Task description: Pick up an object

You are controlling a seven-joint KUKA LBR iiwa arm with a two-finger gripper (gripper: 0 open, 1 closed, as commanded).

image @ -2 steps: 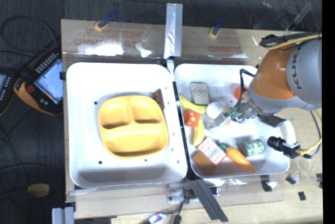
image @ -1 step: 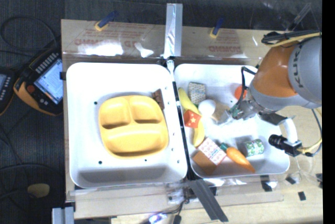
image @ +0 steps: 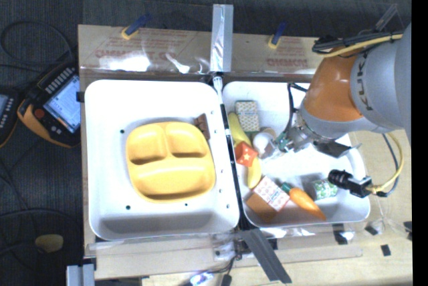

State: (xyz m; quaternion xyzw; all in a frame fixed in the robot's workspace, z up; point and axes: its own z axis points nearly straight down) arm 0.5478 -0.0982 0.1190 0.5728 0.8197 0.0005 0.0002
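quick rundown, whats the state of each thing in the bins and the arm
yellow tray: lying flat in the left bin
banana: lying in the right bin
carrot: lying near the front wall
pincer: low over the right bin, by the white ball

The arm [image: 374,87] bears the letters "KU" in black on its grey casing; red printing on the cardboard [image: 154,54] beyond the bins is illegible.

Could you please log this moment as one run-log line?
arm: over right bin | claw: low beside banana | grasp: unconfirmed | yellow tray: left bin
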